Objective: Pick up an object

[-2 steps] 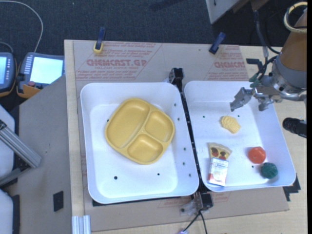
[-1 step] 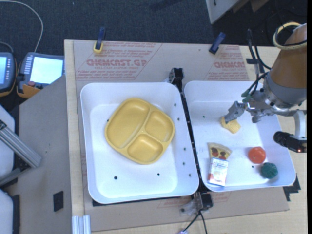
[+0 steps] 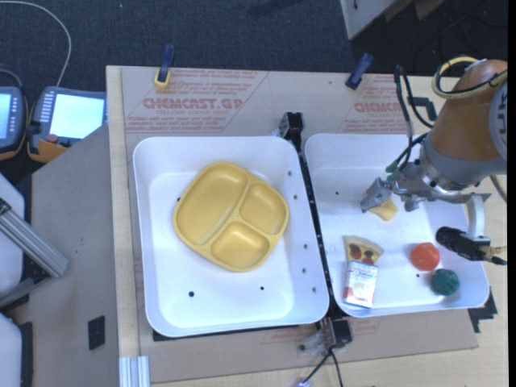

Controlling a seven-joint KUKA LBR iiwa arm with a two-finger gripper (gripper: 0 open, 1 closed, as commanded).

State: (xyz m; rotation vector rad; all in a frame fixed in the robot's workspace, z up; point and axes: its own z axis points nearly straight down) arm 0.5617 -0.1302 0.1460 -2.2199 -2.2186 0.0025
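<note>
My gripper (image 3: 395, 200) hangs low over the back of the right bin (image 3: 339, 156), open, its two grey fingers spread left and right. A small pale yellow piece (image 3: 388, 211) lies on the bin floor just under the left finger (image 3: 375, 197); I cannot tell whether they touch. Nearer the front lie a pizza-slice toy (image 3: 363, 251), a white packet (image 3: 360, 283), a red ball (image 3: 425, 256) and a dark green ball (image 3: 444, 281).
The left bin (image 3: 153, 240) holds a yellow divided plate (image 3: 231, 214). A black divider runs between the two bins. A black part of the arm (image 3: 459, 242) reaches over the right bin's right side, close to the red ball.
</note>
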